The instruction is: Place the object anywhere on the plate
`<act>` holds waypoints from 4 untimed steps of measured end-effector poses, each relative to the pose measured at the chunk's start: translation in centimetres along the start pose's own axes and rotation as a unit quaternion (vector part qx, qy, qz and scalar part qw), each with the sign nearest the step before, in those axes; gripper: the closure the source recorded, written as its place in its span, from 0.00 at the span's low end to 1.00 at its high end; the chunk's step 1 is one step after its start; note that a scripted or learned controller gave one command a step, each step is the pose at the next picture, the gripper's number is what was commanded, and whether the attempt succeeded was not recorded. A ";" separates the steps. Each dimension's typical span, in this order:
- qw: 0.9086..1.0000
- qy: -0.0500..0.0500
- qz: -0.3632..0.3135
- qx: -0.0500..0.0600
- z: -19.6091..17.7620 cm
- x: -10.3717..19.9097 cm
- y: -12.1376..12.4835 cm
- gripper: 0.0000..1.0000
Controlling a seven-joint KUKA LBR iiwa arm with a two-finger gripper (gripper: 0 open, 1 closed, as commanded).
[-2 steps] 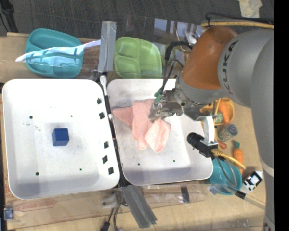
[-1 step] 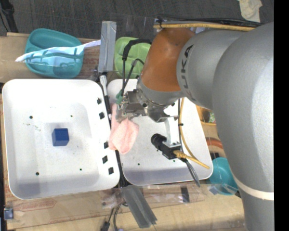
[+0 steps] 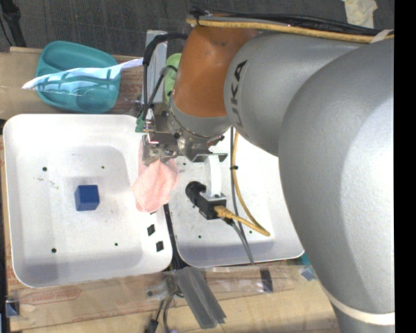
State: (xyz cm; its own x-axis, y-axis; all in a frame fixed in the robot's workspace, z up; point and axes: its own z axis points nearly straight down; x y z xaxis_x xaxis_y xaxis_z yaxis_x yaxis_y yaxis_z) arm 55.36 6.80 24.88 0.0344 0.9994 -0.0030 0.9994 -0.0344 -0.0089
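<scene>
Pink cloth [image 3: 154,184], one only, hangs from the gripper [image 3: 154,146] with its bunched top pinched between the closed fingers, and its loose end droops over the rim where the two bins meet, at the right edge of the left bin. One grey arm [image 3: 312,137] with an orange band reaches in from the right and covers much of the right bin [image 3: 263,250]. The left bin [image 3: 28,255] is as large and lies just beside it, the two touching along their inner rims. One teal bowl [image 3: 83,96] sits beyond the left bin's far rim, with a pale printed sheet [image 3: 69,79] lying across it. One blue cube [image 3: 87,197] rests on the left bin's floor, well apart from the cloth. Two small black squares [image 3: 151,229] lie on the left bin's near right rim.
</scene>
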 end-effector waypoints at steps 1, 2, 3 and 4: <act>0.999 -0.001 0.045 0.001 5.4 7.6 2.3 1.00; 0.999 0.000 0.043 0.001 5.7 5.4 6.7 1.00; 1.000 -0.001 0.027 0.001 7.5 15.3 1.4 1.00; 1.000 -0.001 -0.027 0.001 9.3 15.1 -1.0 1.00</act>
State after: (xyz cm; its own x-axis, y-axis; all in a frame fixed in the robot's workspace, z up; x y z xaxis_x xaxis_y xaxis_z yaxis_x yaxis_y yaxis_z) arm 54.82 21.88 15.54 -0.0205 0.9998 -0.0044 0.9997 0.0205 -0.0118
